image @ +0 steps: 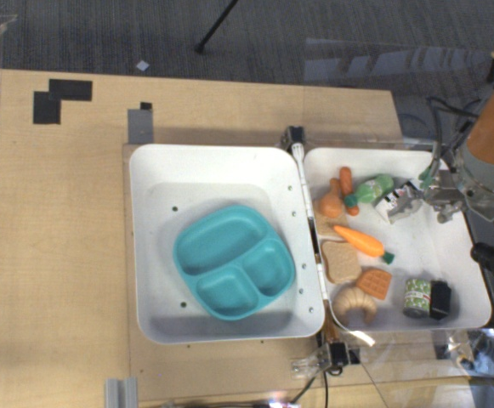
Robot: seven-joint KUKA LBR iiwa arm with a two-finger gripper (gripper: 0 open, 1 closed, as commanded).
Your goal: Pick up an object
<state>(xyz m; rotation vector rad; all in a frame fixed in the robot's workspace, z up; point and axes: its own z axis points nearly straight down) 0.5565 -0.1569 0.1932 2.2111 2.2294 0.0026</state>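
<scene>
While the metal tool [408,201], whose grip state I cannot tell, hangs near the right bin's [459,249] far edge beside a glossy green object [372,189], a smooth tapered orange carrot [359,240] lies mid-bin, and a patterned green can [417,297], its label unreadable, sits near the front right corner.

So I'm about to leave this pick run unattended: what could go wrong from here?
Two risks, as far as I can judge. The gripper sits over the right bin next to a green item, which is crowded against a small orange piece and a pear-shaped one; a descent may nudge neighbours or close on two. It is also near the bin's far wall, so a small offset could clip the rim.
</scene>
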